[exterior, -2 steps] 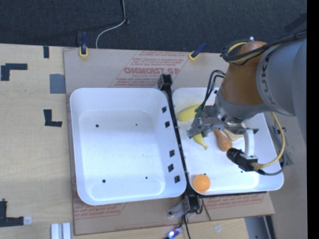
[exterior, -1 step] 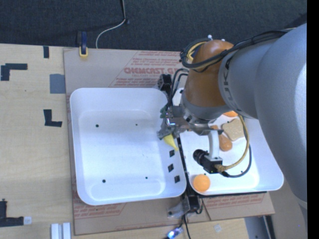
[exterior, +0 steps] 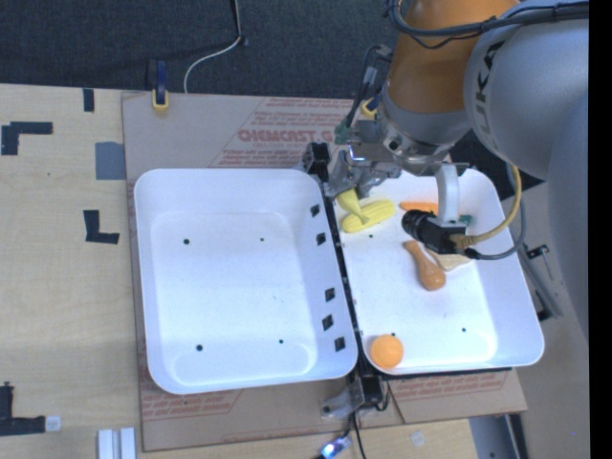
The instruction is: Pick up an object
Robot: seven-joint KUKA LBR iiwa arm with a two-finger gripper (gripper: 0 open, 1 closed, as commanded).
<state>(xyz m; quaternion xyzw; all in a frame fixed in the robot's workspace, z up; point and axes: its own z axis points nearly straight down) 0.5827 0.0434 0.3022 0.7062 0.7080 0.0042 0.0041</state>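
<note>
Nearest to the camera is the front edge of the cardboard (exterior: 239, 404), a brown sheet with red print that lies on the pale wooden bench (exterior: 57, 304). Some black tape marks (exterior: 96, 228) are stuck on the bench at the left. Behind the bench the floor (exterior: 96, 17) is dark grey, and a white cable (exterior: 215, 51) runs over it down to the back edge of the cardboard, near a small blue and yellow clamp (exterior: 159, 89).

Two white bins stand side by side on the cardboard and touch along their inner rims. The left bin (exterior: 229, 285) shows a few small black dots on its bottom. In the right bin (exterior: 411, 314), an orange ball (exterior: 386, 351) rests in the front corner next to the left bin. A brown piece (exterior: 427, 268) lies near the middle, and a small orange piece (exterior: 418, 206) lies behind it, near the back wall.

The arm (exterior: 535, 75) comes in from the right, with its orange band (exterior: 449, 17) above the wrist. The gripper (exterior: 356, 178) hangs over the back left corner of the right bin, close to the shared rim. A yellow piece (exterior: 368, 215) lies on the bin bottom just in front of the gripper and partly below it. Whether they touch cannot be told. Whether the gripper is released or clenched also cannot be told from this view.
</note>
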